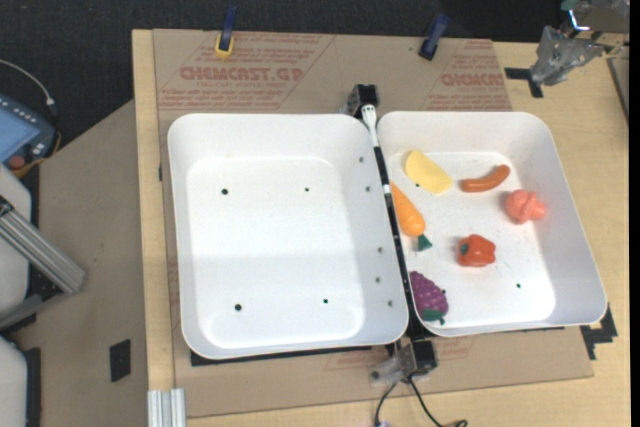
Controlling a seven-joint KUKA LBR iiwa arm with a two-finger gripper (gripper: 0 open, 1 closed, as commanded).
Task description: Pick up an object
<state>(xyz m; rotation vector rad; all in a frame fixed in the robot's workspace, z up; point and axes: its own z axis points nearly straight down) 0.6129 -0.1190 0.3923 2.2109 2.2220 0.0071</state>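
The right white bin holds several toy foods. A yellow wedge lies at its upper left, and an orange-red sausage is just to the right of it. A pink lumpy piece rests near the right wall. A red pepper sits in the middle. An orange carrot lies along the left wall, and purple grapes are in the near left corner. My gripper hangs outside the bin, beyond its far right corner, well apart from every object.
The left white bin stands beside the right one on a brown cardboard sheet. Blue clamps and a yellow-blue clamp grip the sheet's far edge. A cable and connector sit at the front between the bins.
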